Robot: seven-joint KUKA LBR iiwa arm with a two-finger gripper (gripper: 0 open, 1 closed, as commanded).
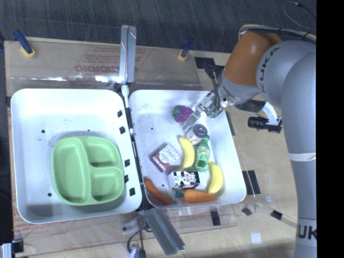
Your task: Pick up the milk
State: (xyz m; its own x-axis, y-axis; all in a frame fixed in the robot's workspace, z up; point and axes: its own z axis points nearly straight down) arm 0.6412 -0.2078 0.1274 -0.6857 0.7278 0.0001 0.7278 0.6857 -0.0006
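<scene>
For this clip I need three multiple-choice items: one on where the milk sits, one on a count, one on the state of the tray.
1. Where is the milk carton?
A. in the left bin
B. at the near edge of the right bin, among the food
C. on the bench outside the bins

2. How many bananas are in the right bin?
A. one
B. two
C. four

3. How does the green tray sit?
A. flat in the left bin, nothing in it
B. upside down in the right bin
C. stacked on the milk carton

Answers:
1 B, it lies between a carrot and the bananas.
2 B, one banana by the green bottle, another banana by the right wall.
3 A, its compartments face up, bare.
</scene>
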